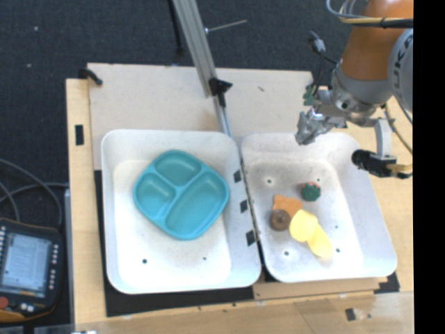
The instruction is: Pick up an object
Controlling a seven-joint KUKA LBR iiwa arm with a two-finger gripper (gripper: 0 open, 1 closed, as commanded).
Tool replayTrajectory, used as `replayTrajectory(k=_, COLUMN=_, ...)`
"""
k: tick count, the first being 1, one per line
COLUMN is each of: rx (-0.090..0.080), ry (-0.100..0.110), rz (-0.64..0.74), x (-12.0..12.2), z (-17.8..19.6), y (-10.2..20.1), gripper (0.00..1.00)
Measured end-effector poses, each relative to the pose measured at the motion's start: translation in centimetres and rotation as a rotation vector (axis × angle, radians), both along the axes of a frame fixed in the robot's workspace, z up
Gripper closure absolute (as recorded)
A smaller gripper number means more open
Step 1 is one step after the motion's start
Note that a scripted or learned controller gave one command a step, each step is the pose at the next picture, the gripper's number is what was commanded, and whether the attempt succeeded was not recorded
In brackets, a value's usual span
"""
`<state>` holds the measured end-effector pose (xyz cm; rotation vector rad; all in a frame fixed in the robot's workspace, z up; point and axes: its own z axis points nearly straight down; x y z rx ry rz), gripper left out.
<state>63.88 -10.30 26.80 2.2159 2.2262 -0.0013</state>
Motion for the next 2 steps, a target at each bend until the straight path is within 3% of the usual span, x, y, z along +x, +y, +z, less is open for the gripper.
replayTrajectory(k=2, rx=0.004, ry=0.0, rz=0.003, x=-4.3, z=-0.6, y=9.3, gripper=1.0)
